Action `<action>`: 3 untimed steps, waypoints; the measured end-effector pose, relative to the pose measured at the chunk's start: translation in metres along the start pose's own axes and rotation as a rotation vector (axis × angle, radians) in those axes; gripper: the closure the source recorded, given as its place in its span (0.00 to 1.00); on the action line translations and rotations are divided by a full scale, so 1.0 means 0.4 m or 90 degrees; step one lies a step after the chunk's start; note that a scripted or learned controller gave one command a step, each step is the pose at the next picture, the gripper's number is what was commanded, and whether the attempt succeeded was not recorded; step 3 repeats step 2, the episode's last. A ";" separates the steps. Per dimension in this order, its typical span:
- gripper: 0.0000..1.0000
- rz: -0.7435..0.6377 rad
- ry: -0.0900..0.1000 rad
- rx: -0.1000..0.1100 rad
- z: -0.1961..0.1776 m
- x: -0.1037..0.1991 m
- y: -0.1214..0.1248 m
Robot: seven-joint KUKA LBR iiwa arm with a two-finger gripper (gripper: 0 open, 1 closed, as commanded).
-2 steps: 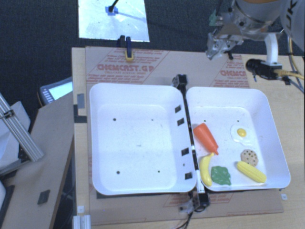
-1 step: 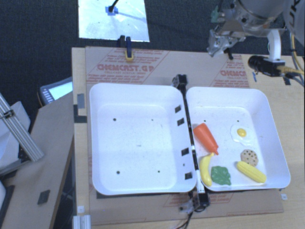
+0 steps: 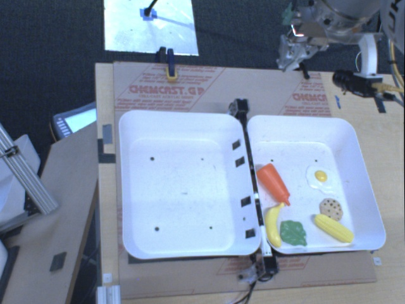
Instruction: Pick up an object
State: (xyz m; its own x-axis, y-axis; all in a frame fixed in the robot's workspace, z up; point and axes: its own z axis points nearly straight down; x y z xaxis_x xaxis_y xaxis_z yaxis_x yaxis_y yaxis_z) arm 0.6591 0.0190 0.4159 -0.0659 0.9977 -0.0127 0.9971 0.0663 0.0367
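White plastic forms the two shallow bins, and all the toy food lies in the right bin (image 3: 354, 138), crowded toward its near end. Nearest the camera are one green leafy piece (image 3: 293, 233) and one corn cob (image 3: 333, 228), which runs slantwise toward the near right corner. One banana (image 3: 273, 223) stands just beside the divider, touching the leafy piece, its long axis running near to far. Just behind the corn sits one round cookie (image 3: 330, 208). Farther in, one carrot (image 3: 274, 181) lies slantwise with its thick end toward the far left, and one fried egg (image 3: 319, 177) lies flat, apart from the carrot. That makes six pieces, one of each. The left bin (image 3: 183, 182) lies beside it across the black divider.

Farthest off, the gripper (image 3: 295, 59) hangs above the cardboard beyond the right bin's far rim, well apart from every piece. Whether it is spread or closed cannot be told, and nothing is seen in its hold. Every candidate lies toward the camera and below it; the carrot and egg look nearest, so the coming move probably calls for travel toward the near side and then a descent.
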 end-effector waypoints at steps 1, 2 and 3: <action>1.00 -0.003 -0.001 -0.002 -0.029 0.000 0.002; 1.00 -0.006 -0.001 -0.005 -0.057 0.000 0.005; 1.00 -0.006 -0.001 -0.005 -0.057 0.000 0.005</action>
